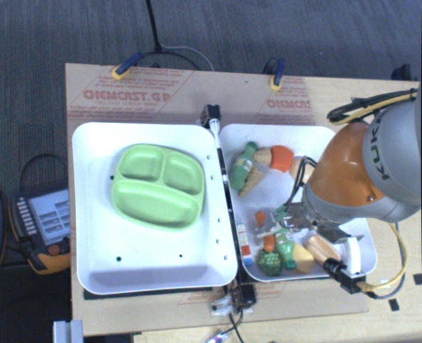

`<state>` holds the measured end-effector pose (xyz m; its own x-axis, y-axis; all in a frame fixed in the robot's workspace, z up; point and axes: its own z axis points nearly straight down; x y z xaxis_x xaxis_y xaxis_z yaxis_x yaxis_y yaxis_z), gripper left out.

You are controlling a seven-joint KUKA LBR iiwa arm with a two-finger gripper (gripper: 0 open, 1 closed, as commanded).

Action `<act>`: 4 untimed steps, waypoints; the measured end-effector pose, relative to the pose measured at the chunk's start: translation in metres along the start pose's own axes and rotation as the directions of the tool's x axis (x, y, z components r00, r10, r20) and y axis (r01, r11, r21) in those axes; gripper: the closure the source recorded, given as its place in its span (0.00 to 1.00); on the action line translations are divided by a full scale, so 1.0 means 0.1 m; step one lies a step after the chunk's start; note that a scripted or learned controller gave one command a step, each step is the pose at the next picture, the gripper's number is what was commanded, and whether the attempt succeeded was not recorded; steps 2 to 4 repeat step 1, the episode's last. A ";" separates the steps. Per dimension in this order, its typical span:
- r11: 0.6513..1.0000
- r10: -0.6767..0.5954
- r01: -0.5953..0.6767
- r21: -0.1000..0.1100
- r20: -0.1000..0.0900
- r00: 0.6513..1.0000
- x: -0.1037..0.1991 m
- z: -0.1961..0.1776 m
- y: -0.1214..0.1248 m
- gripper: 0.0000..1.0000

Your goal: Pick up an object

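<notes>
The right bin holds several toy foods. At its far left lie a green bottle-shaped piece, a tan cone and an orange piece. Near the front edge cluster a dark green broccoli, a small orange-red piece, a light green piece, a pale yellow block and a tan cylinder. My gripper hangs low over the middle of this bin, just above the front cluster, with the orange-banded wrist behind it. Nothing visibly sits in it.
The left bin carries a green divided tray. A small orange bit and a white strip lie by the divider between the bins. A black bracket with yellow cable juts over the right bin's front corner.
</notes>
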<state>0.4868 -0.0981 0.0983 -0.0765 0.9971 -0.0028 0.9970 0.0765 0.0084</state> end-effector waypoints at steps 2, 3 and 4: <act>0.993 -0.116 0.116 0.009 -0.004 0.993 0.53 -0.99 0.02 1.00; 0.993 -0.116 0.116 0.009 -0.004 0.993 0.53 -0.99 0.02 1.00; 0.993 -0.116 0.116 0.009 -0.004 0.993 0.53 -0.99 0.02 1.00</act>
